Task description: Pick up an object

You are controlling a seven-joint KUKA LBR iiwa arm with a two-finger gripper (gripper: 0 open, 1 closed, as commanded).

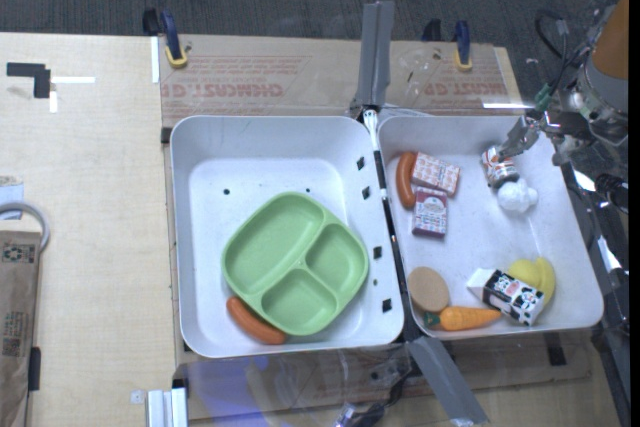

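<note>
My gripper point(522, 137) hangs at the right white bin's point(560, 320) far edge, poised over the small red-and-white can point(498, 166); I cannot tell its state.

glossy plastic plate point(296, 263) (green), matt wooden bench point(80, 215)

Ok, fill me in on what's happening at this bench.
A grey arm reaches in from the right, its end effector at the far corner of the right bin, just above a small can and a white ball. Whether it grips anything cannot be told. That bin also holds a sausage, two small boxes, a carrot and a milk carton. The left bin holds a green divided plate.
</note>
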